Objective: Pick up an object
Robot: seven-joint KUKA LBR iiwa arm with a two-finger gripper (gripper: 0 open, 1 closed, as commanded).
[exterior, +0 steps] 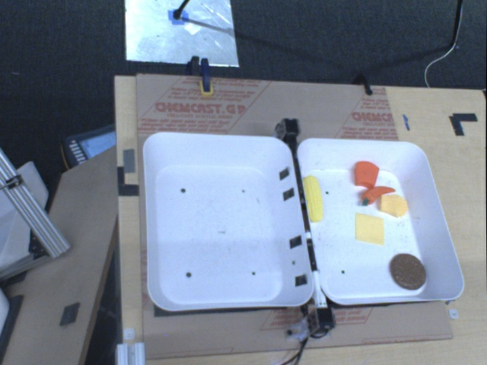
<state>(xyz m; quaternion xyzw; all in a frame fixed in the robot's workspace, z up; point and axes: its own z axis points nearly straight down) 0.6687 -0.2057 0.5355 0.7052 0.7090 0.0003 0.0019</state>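
We cannot tell the jaw state, so we plan from layout: the yellow plastic corn cob (313, 198) lies in the right white bin (434, 196), against its left wall, long axis parallel to the wall, apart from the other pieces.

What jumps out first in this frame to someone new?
The small cluster of bright items in the right bin: an orange piece near the far wall, a yellow corn cob along its left wall, a flat yellow square mid-bin and a brown disc at the near right corner. Next, the left bin beside it, plain white. Behind the bench, a shiny silver sheet lies on the dark floor.
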